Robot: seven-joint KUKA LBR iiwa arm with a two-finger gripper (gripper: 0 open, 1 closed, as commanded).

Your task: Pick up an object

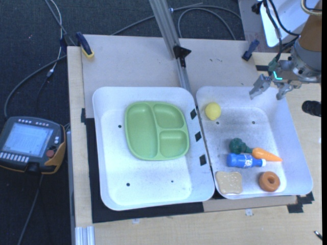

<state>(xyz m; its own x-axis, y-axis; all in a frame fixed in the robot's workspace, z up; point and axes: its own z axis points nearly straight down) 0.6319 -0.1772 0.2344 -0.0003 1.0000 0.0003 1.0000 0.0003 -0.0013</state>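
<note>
The gripper (271, 89) is seen above the right bin's (286, 137) far edge, fingers spread apart with nothing between them. A yellow ball (213, 111) (resting by the bin's left wall) is left untouched.

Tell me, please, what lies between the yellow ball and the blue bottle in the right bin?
In the camera view, bare white bin floor lies between the yellow ball and the blue bottle. The green broccoli sits just right of that line, touching the bottle.
</note>
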